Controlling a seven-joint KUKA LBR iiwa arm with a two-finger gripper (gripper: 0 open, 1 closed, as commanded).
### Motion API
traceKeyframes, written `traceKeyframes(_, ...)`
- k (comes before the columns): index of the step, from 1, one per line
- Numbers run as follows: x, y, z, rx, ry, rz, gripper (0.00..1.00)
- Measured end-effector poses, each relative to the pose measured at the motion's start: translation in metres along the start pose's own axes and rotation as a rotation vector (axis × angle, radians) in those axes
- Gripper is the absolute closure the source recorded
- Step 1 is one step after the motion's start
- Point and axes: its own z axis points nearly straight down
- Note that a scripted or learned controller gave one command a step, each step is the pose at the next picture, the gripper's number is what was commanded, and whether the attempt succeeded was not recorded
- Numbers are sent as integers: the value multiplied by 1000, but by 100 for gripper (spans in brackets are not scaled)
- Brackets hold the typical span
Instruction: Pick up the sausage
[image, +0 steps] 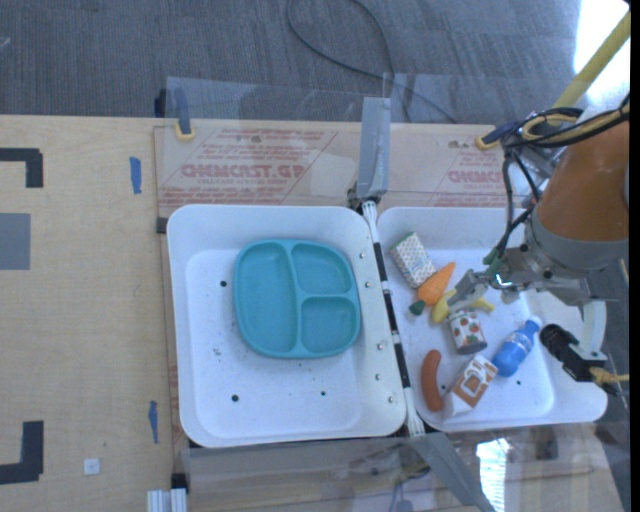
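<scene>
Tool (478, 290) hovers right of centre over the carrot (436, 284), grip state impossible to tell; sausage (431, 379) lies lower down near the bin's left wall, so a descent here risks grabbing the wrong item

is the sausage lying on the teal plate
No, the sausage lies in the right bin near its front left corner, while the teal plate sits in the left bin.

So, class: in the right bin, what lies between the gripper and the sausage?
In the camera view, a small can lies between the gripper and the sausage, with a yellow banana beside it.
</scene>
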Motion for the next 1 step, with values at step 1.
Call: traceKeyframes(1,-9,51,82,-26,-5,112,0)
